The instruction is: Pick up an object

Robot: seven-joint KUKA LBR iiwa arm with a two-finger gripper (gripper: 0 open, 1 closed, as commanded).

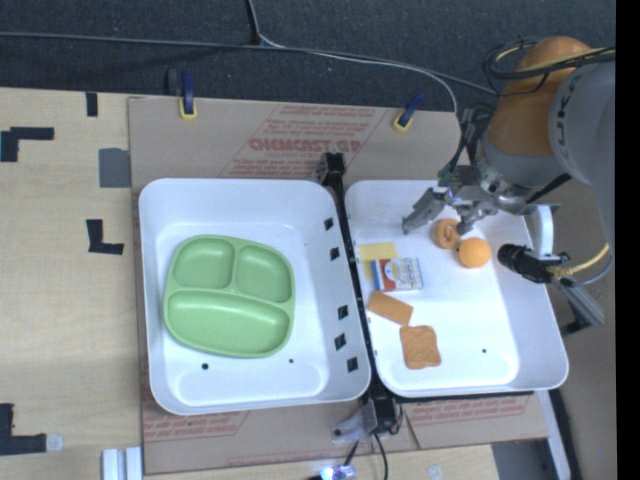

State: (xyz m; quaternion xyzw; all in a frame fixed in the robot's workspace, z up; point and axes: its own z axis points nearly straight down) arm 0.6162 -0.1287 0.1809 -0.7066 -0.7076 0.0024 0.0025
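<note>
Two orange balls sit in the right bin (530, 368). From the camera view, the pincer (447, 212) is spread wide open, gripping nothing. The near ball (445, 234) lies just below it, almost between the fingers; the other ball (474, 253) sits just further right.

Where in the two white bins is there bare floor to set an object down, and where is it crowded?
Left bin: bare strips around the green divided plate, widest along the far wall. Right bin: bare floor near its right wall, beyond the cracker. Crowded: by the divider, around the yellow block, small packet and wafer, and near the gripper with two orange balls.
</note>
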